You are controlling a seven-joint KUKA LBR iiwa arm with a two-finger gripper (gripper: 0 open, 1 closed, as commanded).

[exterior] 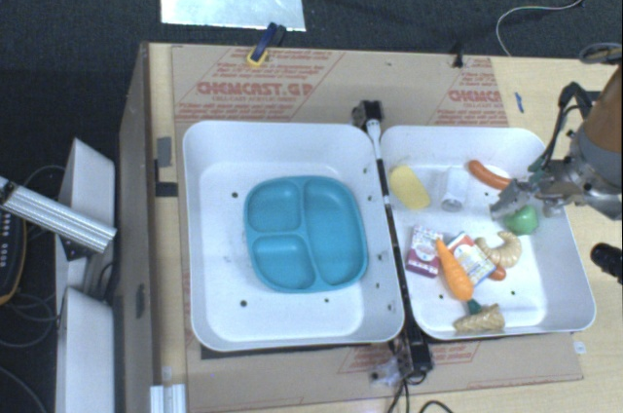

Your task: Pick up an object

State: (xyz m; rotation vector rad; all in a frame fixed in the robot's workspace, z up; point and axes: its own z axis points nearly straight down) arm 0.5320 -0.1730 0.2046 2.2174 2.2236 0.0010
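Observation:
The right bin [560, 299] holds several small items. Among them are a yellow lemon-like piece [410, 187], a clear cup [454, 191], an orange-red sausage [487, 173], a green round piece [524, 220], a tan croissant [506, 249], an orange carrot [454, 271], a pink packet [424, 251], a red and white packet [474, 258] and a tan cone [479, 319]. My gripper [521, 199] reaches in from the right edge. It hangs low at the bin's right side, just above the green piece and right of the sausage. I see nothing lifted in it.
The left bin [219, 304] holds a blue divided plate [306, 232]. A ridge [384, 206] where the two rims meet separates the bins. Cardboard [321, 85] lies under both. A cable [545, 7] trails behind the bench at the right.

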